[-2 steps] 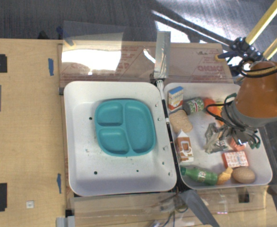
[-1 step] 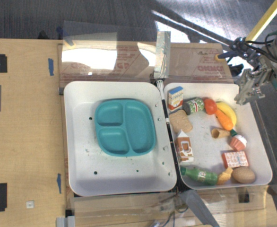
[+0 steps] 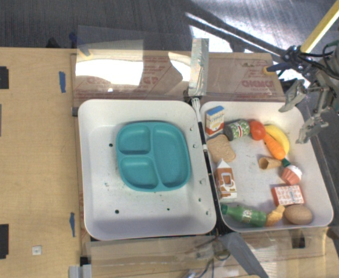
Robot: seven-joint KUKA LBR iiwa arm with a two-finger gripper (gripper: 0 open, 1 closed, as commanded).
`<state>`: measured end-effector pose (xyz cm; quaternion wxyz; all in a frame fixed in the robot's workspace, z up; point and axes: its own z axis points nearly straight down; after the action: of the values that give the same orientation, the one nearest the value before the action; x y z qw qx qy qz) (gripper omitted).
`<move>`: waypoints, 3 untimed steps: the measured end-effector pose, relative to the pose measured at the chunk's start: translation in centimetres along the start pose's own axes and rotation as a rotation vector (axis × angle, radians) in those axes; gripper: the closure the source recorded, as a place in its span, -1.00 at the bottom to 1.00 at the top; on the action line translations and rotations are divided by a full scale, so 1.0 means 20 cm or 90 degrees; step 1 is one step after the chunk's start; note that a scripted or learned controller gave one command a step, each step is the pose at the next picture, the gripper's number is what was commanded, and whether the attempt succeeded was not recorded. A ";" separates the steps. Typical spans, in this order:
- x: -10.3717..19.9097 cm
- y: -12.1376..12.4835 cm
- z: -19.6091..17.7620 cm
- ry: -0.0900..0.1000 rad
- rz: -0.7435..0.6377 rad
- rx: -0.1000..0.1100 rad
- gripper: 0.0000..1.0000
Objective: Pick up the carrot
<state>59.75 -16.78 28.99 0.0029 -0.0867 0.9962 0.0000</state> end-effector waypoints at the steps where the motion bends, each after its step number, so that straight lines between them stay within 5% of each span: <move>1: 0.14 -0.25 0.91 0.006 -0.011 -0.004 -1.00; 2: 0.06 -0.26 1.01 -0.002 -0.029 0.000 -1.00; 3: 0.04 -0.27 0.94 -0.010 -0.027 0.002 1.00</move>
<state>60.08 -22.16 10.26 0.0112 -0.1079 0.9941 -0.0010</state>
